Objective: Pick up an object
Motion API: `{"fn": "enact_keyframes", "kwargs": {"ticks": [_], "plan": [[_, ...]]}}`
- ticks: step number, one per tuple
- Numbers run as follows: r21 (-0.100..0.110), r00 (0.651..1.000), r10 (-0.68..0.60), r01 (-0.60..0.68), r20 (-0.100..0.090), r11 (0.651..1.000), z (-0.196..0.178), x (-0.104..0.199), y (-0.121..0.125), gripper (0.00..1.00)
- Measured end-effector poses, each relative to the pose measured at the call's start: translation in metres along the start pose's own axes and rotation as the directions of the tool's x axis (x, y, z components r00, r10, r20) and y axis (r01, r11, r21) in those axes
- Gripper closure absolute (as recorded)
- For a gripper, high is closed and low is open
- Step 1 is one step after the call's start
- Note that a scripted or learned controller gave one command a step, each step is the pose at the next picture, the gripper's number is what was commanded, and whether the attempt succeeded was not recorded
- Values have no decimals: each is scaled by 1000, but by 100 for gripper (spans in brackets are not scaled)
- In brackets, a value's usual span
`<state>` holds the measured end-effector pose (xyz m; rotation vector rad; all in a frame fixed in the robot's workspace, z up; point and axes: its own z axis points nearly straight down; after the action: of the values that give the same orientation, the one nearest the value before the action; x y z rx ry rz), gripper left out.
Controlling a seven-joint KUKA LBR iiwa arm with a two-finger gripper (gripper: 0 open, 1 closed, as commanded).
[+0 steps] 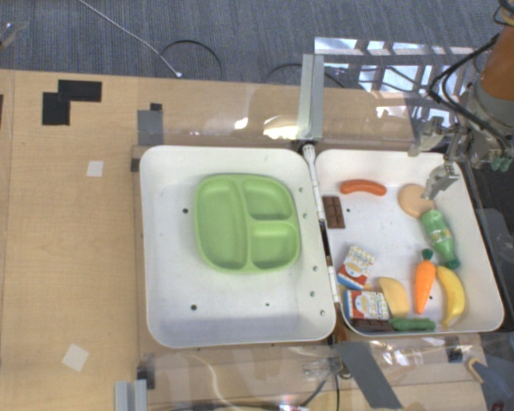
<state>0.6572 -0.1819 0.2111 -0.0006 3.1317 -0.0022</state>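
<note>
Claw (439, 181) low over the far right part of the right bin (373, 221), at the end of the grey arm (488, 101) coming in from the right. Cannot tell whether open or closed; nothing visibly gripped. Directly beside the claw tip, touching or nearly so, a tan rounded piece like a bread roll (414, 199), on its left and a little nearer the camera. Just below, a green bottle (438, 235) lying on the bin floor. Farther left, a red sausage (362, 187) and a brown chocolate bar (332, 212) by the bin's left wall. Along the near edge, well apart from the claw: carrot (423, 284), banana (451, 294), a yellowish piece (395, 296), 2 small cartons (360, 281), a green pod (412, 324). In the left bin (167, 255), a green divided plate (246, 222) with 3 compartments. Both bins side by side on the wooden desk (51, 255).
</note>
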Motion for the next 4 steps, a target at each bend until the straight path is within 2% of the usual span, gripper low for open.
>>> {"fn": "enact_keyframes", "kwargs": {"ticks": [1,2,3,4], "plan": [[-4,1000,17,-17,-13,1000,115,-9,-6,0],[1,1000,12,-12,1,1000,123,32,-24,0],[0,990,140,-140,1,990,120,106,-24,0],[1,990,138,-138,11,990,119,151,-23,0]]}}
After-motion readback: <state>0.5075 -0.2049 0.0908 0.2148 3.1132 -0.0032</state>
